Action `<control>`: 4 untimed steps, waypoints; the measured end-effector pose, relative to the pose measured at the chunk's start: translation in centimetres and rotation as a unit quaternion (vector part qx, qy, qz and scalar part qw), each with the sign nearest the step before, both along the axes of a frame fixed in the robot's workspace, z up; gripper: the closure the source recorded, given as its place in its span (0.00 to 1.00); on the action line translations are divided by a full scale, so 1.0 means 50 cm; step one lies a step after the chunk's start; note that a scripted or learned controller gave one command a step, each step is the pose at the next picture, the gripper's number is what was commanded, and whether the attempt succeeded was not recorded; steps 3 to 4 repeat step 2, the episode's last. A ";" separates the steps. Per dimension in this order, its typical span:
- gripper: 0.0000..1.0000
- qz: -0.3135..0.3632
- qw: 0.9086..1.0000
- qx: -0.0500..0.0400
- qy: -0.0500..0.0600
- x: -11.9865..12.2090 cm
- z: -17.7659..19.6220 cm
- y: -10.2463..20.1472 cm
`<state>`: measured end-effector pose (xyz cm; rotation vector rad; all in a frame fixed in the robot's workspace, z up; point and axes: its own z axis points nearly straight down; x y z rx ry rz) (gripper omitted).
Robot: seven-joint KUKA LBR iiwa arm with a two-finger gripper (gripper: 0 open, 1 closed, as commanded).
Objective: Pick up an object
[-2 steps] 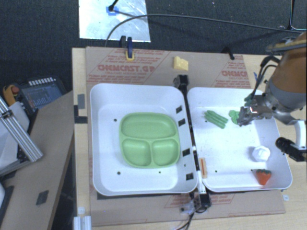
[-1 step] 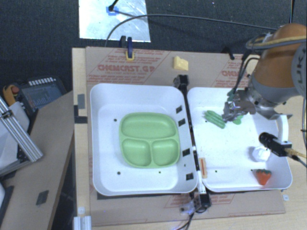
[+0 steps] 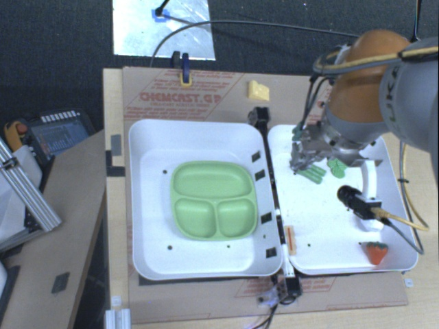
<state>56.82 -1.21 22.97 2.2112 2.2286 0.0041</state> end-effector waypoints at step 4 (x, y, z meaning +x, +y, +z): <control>1.00 0.000 1.000 0.001 0.001 0.013 -0.011 0.226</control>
